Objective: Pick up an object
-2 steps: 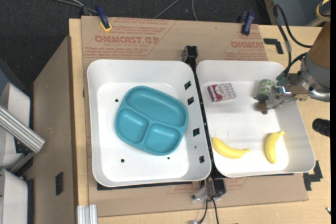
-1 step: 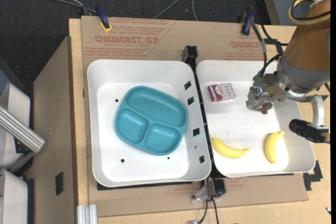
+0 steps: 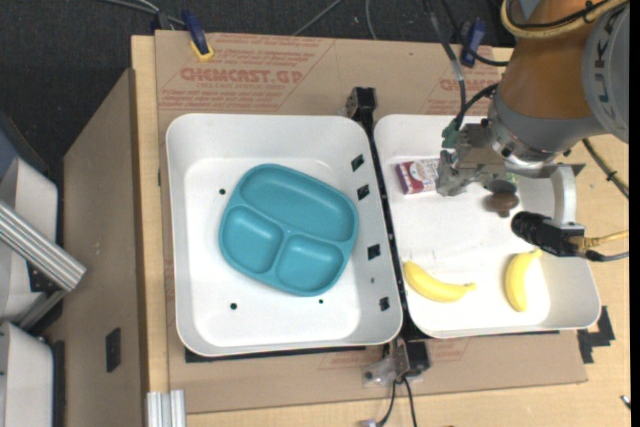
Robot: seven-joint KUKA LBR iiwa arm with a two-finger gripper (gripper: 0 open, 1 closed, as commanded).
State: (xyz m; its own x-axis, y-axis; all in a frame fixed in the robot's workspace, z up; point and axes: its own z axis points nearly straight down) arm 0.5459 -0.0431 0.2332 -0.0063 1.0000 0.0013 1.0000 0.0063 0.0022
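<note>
Hand (image 3: 458,173) is hovering low over the right bin (image 3: 440,315) just beside the small red-and-white packet (image 3: 416,176), finger state impossible to tell, nothing visibly lifted yet, with two bananas (image 3: 437,282) lying nearer the front and grasping remaining.

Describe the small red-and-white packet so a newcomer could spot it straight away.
Start at the right-hand white bin, the one the arm reaches into. Look to its upper left area, just beside the end effector. There lies the red-and-white packet, flat and boxy with printed sides, unlike the two curved yellow bananas near the bin's front edge.
</note>
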